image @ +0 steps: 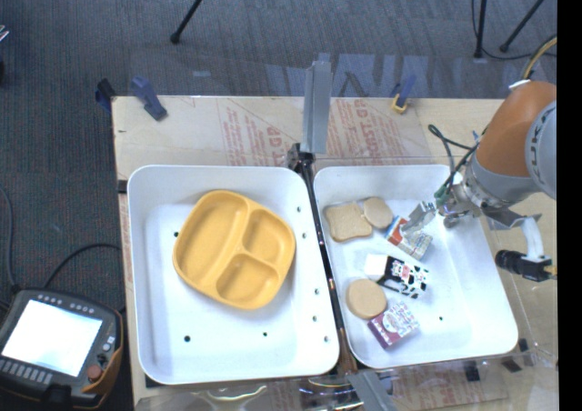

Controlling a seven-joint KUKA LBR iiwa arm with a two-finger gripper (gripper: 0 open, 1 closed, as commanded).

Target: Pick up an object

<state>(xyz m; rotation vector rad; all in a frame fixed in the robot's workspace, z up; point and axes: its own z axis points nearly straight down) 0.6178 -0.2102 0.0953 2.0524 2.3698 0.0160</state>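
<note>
Two shallow white bins side by side on the bench: left bin [150,218] at centre-left of the frame, right bin [473,291] at centre-right. Lying in the left bin, a yellow divided plate [235,248], tilted a little on the diagonal. Scattered over the left half of the right bin: a toast slice [346,221] and a small round cracker [377,212] touching it near the top; a red-and-white packet [408,238] just right of those; a white block [376,265] beside a black-and-white cow-pattern carton [406,276] in the middle; a round biscuit [366,298] lower down; a maroon carton [394,324] near the bottom edge. Reaching in from the right of the frame, grey arm [518,141] with orange band, gripper [427,215] low over the upper middle of the right bin, right above the red-and-white packet. Cannot tell how wide the pincer stands, nor whether anything is caught in it. At lower left of the frame, a teach pendant [56,341] with a lit screen.
</note>
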